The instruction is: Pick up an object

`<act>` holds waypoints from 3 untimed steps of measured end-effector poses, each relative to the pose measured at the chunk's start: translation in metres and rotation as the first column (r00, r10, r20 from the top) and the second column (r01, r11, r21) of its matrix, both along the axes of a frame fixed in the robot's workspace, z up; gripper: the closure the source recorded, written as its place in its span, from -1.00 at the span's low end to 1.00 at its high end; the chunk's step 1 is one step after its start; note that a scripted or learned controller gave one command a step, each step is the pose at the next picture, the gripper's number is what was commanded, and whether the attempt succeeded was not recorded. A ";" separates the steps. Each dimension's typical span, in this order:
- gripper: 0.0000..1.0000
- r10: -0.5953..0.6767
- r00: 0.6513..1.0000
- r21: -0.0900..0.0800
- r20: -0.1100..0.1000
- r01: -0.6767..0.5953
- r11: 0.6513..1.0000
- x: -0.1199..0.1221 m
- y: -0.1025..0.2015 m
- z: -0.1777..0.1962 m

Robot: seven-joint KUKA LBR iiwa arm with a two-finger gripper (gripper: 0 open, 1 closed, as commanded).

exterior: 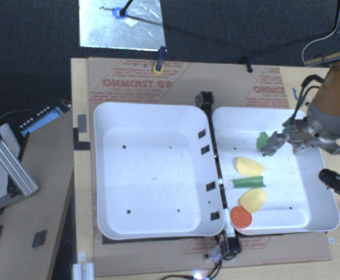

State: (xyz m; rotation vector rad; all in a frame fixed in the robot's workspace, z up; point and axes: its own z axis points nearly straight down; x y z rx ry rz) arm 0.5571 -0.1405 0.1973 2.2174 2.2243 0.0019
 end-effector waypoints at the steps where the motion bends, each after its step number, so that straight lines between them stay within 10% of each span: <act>1: -1.00 -0.002 1.000 0.003 -0.004 0.002 1.000 -0.038 0.019 -0.117; 2: 1.00 -0.001 1.000 -0.002 0.010 0.001 1.000 -0.033 0.017 -0.098; 3: 1.00 -0.001 1.000 -0.006 0.017 0.001 1.000 -0.052 -0.012 0.097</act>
